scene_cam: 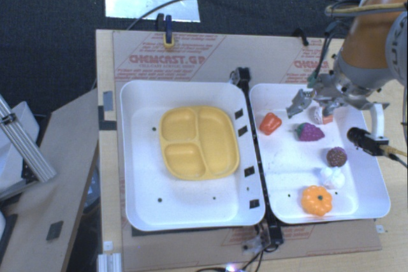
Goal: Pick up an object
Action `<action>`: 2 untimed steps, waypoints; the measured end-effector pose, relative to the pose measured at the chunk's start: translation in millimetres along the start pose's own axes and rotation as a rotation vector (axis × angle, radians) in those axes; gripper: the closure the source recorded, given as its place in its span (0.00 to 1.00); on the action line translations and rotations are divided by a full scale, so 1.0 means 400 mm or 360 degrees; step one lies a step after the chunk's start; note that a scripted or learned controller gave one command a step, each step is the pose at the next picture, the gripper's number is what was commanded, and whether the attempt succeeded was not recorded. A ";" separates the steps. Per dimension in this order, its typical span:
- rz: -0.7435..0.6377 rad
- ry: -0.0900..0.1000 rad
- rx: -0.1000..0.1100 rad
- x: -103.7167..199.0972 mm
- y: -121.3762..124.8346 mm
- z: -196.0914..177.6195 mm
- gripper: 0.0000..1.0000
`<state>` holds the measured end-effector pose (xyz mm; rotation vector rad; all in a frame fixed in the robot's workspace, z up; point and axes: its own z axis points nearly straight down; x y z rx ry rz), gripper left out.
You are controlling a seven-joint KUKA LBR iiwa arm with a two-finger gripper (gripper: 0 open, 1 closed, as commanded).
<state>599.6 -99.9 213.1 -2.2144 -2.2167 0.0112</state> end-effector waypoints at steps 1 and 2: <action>-0.0003 -0.0002 -0.0019 0.000 0.006 -0.017 0.00; 0.0000 -0.0002 -0.0015 -0.003 0.012 0.088 0.00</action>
